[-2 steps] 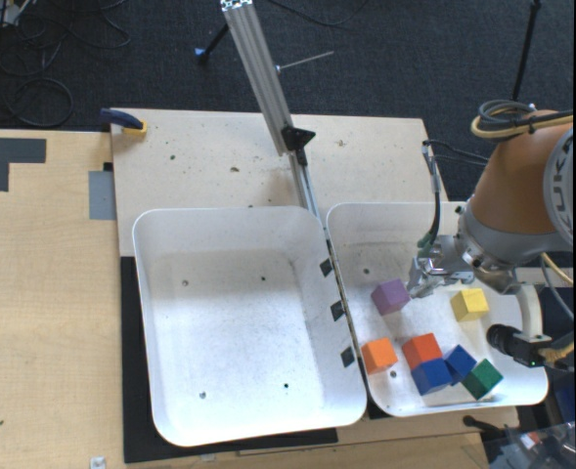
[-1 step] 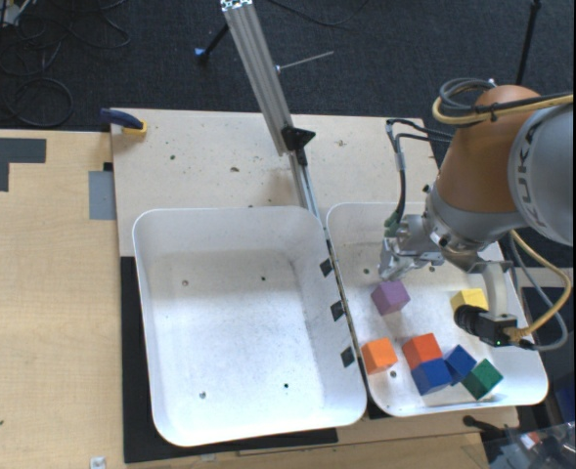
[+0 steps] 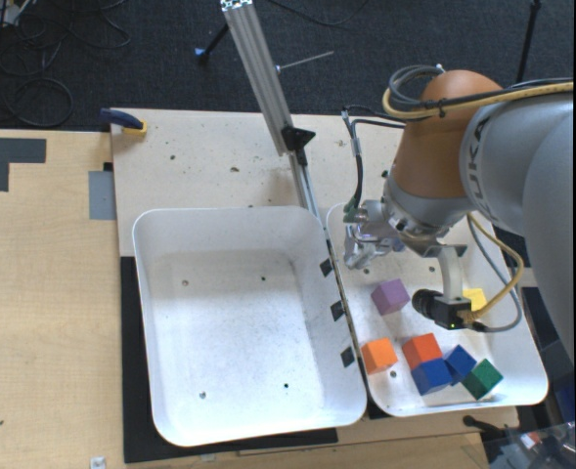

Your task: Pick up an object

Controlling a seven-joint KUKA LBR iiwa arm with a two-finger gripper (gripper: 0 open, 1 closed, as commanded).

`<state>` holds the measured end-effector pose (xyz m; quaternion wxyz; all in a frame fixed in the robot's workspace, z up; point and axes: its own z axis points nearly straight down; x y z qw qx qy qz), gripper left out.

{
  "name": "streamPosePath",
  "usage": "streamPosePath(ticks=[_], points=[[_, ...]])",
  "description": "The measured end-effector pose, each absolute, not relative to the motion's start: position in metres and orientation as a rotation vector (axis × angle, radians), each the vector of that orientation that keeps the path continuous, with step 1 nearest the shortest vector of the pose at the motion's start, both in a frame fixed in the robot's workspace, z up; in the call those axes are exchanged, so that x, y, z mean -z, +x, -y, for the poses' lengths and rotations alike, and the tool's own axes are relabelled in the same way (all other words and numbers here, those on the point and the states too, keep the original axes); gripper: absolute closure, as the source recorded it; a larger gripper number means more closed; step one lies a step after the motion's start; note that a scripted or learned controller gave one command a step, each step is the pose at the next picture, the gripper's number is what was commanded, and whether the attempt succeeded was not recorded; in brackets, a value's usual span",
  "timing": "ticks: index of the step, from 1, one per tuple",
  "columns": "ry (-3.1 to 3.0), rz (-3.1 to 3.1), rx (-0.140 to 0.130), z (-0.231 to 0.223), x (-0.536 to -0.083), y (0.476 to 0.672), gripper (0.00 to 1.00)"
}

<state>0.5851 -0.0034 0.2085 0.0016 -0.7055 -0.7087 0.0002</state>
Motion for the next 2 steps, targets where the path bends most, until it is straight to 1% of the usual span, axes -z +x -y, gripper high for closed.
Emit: streamPosePath(ticks=[1, 2], points=[[-2.217, 2.224, 0.002, -0.038, -0.220, 0.619, 1.00], [-2.216, 2.225, 0.003, -0.085, -0.235, 0.641, 1.00]])
